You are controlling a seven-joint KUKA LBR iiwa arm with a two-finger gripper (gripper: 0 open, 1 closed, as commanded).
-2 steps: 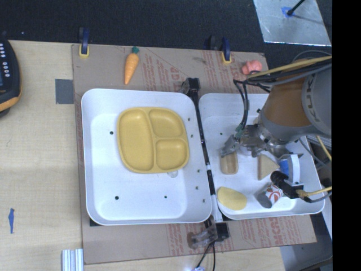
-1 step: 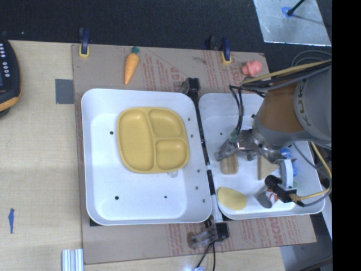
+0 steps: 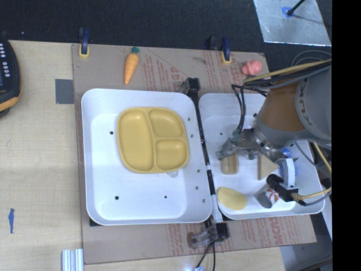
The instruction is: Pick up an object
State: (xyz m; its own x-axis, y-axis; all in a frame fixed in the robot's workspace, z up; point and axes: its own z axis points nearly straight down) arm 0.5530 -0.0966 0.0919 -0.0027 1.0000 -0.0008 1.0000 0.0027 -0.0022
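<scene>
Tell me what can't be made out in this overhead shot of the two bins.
- Claw: open or shut is unclear, too small and dark against the right bin.
- Tan block: its top is covered by the claw.
- Items under the arm: hidden by it.
- Small can: label too blurred to read.

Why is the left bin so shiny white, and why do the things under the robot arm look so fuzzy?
In the camera view, overhead light washes out the left bin to a glaring white with few shadows; the yellow plate in it stays sharp; in the right bin the gripper and the small things near it look soft and murky in the arm's shade.
</scene>
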